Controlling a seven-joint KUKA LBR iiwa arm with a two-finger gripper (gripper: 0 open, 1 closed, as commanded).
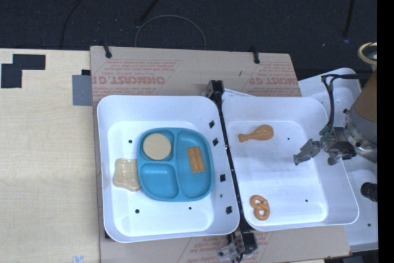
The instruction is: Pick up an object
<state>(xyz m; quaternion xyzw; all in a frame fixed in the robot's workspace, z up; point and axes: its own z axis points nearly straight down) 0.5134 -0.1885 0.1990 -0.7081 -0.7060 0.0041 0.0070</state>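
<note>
I see pincer (309, 154) over right bin (335, 206) at 3 o'clock, fingers spread wide, gripping nothing; drumstick (257, 133) at 10, pretzel (260, 207) at 7

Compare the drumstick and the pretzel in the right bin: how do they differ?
The tan toy chicken drumstick is solid and elongated, lying crosswise near the far wall of the right white bin. The orange-brown toy pretzel is looped with holes, compact, near the front wall. Both lie flat, untouched.
</note>
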